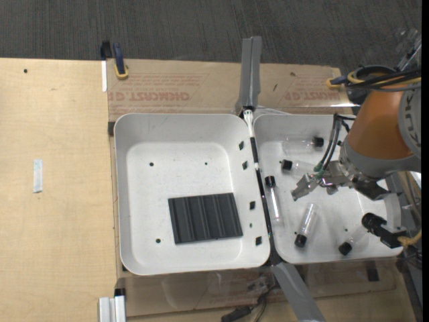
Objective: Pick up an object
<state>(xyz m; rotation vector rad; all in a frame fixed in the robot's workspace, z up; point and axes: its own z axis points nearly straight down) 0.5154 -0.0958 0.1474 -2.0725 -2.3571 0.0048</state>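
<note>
Claw hovers spread and empty in the right bin, above a clear vial. I judge descent risky: round vials may roll; another vial hugs the wall.

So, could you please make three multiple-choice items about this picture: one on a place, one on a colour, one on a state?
1. Where does the ribbed mat lie?
A. left bin
B. right bin
C. on the cardboard

2. What colour are the caps of the clear tubes?
A. red
B. white
C. black

3. Where is the claw now?
A. over the left bin
B. over the right bin
C. off the bench

Answers:
1 A, the mat lies on the floor of the left bin.
2 C, each tube ends in a black cap.
3 B, the claw hangs over the right bin among the tubes.
</note>
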